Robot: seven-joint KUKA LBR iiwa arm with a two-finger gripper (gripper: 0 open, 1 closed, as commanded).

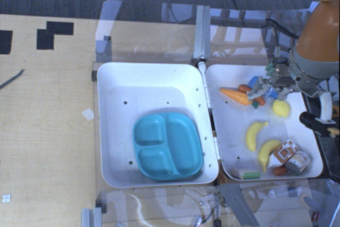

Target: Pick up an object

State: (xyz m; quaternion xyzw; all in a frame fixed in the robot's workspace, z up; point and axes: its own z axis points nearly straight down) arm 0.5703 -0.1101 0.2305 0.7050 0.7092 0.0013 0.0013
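The right bin (228,130) holds an orange carrot (235,95), a yellow lemon (281,108), two bananas (255,134) (267,152), a small brown-and-white carton (285,153), a can (297,162) and a flat green piece (248,173). My gripper (264,89) hangs low over the far part of this bin, at the carrot's right end and just left of the lemon. Small blue and red pieces (256,84) lie under it, partly hidden by the gripper.
In the left bin (117,114) lies a blue divided plate (167,145). A metal rail (202,34) runs along the divider between the bins. The arm's orange band (321,29) and a black bracket (319,119) sit over the right bin's right side.
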